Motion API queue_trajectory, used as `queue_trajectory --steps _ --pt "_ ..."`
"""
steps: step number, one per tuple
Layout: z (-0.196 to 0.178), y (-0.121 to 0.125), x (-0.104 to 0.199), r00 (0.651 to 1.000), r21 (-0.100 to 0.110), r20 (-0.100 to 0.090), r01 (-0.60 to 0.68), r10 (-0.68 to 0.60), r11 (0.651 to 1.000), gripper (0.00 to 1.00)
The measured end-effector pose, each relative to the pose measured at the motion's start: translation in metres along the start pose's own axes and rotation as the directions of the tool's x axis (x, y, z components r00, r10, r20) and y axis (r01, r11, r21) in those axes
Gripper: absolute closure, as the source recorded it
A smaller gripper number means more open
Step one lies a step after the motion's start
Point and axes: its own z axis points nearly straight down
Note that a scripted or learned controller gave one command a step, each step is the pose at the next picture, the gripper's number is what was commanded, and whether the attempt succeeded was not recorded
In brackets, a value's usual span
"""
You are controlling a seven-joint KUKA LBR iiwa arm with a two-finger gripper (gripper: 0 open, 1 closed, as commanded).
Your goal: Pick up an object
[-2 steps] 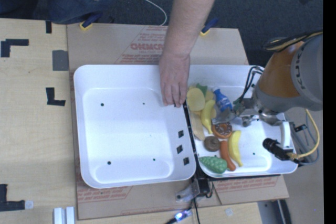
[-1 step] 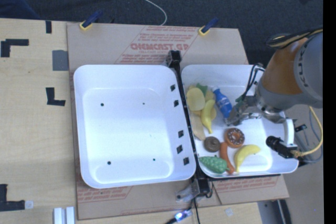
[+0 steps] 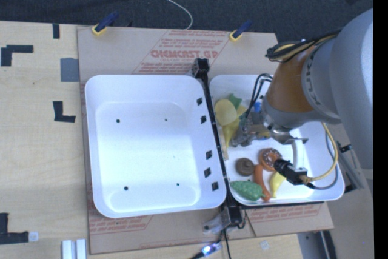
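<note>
The right bin (image 3: 321,191) holds a heap of small toy foods. A pale yellow round piece (image 3: 225,111) lies at its left side with a green leafy bit (image 3: 234,100) behind it. Nearer the front are a brown disc (image 3: 244,166), a glazed donut (image 3: 270,157), an orange carrot (image 3: 260,176), a yellow piece (image 3: 277,181) and a green leaf-shaped piece (image 3: 248,190). My gripper (image 3: 244,133) reaches down from the orange-banded wrist (image 3: 290,91) into the bin's left middle, just right of the yellow piece and above the brown disc.
The left bin (image 3: 97,130) stands beside the right one, parted by a black divider with clips (image 3: 209,130). Both rest on a cardboard sheet (image 3: 176,51) held by blue-yellow clamps. A black cable (image 3: 309,179) loops over the right bin's front.
</note>
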Motion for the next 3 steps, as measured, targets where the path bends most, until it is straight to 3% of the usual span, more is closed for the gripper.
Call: queue_trajectory --steps 1,2,3 --pt "0.000 0.000 -0.002 1.000 0.000 -0.002 -0.004 0.004 1.000 0.00" --pt "0.000 0.063 -0.009 1.000 -0.002 0.000 -0.003 0.003 1.000 0.00" --pt "0.002 0.100 -0.007 1.000 0.058 -0.007 0.000 0.000 0.998 0.00"
